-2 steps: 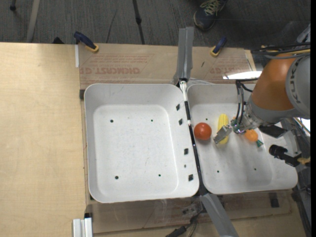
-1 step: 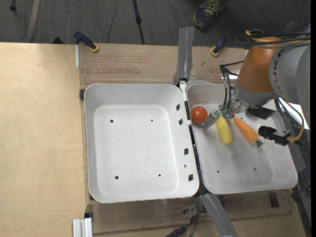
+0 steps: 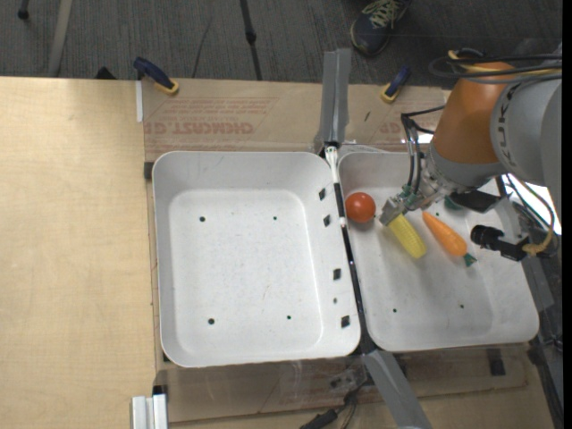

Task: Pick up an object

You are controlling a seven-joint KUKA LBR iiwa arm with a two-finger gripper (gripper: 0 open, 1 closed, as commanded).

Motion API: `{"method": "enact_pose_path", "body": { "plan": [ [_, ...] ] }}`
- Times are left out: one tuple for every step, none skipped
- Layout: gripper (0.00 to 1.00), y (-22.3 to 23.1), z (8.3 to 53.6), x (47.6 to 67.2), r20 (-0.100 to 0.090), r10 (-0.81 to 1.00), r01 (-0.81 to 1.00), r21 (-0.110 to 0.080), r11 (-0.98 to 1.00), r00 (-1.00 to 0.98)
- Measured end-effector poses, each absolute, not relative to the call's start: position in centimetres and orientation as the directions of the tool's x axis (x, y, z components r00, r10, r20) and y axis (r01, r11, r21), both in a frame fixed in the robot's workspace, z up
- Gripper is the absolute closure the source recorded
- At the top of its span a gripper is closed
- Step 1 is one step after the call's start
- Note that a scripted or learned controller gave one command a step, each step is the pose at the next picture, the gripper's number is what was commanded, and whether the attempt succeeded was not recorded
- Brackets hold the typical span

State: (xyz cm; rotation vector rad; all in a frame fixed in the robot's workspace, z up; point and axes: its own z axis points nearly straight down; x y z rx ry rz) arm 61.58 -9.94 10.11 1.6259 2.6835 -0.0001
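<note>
- The arm point(image 3: 500, 123), grey with an orange band above the wrist, reaches in from the right and hangs over the far part of the right bin point(image 3: 447, 324).
- The gripper point(image 3: 399, 208) points down and to the left, its tip just above the upper end of a yellow corn cob point(image 3: 407, 236). Whether the jaws are spread or pressed together cannot be told from this slant; nothing is seen between them.
- The corn cob lies on the floor of the right bin, tilted, its upper end toward the gripper and its lower end toward the bin's middle.
- A red tomato point(image 3: 360, 207) sits just to the left of the gripper, close to the bin's left wall and near the far corner. It is apart from the corn cob.
- An orange carrot point(image 3: 446, 237) with a small green end lies just to the right of the corn cob, roughly parallel to it, its green end toward the near right.
- All three things rest in the far half of the right bin; the near half shows bare white floor with a few small dark holes.
- The left bin point(image 3: 241, 172) stands beside the right one, their walls touching along the middle, where small dark clips sit on the rim.
- Both bins rest on a cardboard sheet point(image 3: 232, 119) on the pale wooden surface point(image 3: 71, 239).
- Two clamps with yellow tips point(image 3: 155, 75) hold the far edge of the cardboard.
- Beyond the surface, on the grey carpet, a person's shoe point(image 3: 375, 21) and tripod legs show.
</note>
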Motion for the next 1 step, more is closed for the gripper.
{"method": "enact_pose_path", "body": {
  "plan": [
    [1.00, -12.75, 24.52, 65.55, -0.003, 0.965, 0.965, 0.002, 0.263, -0.263]
  ]
}}
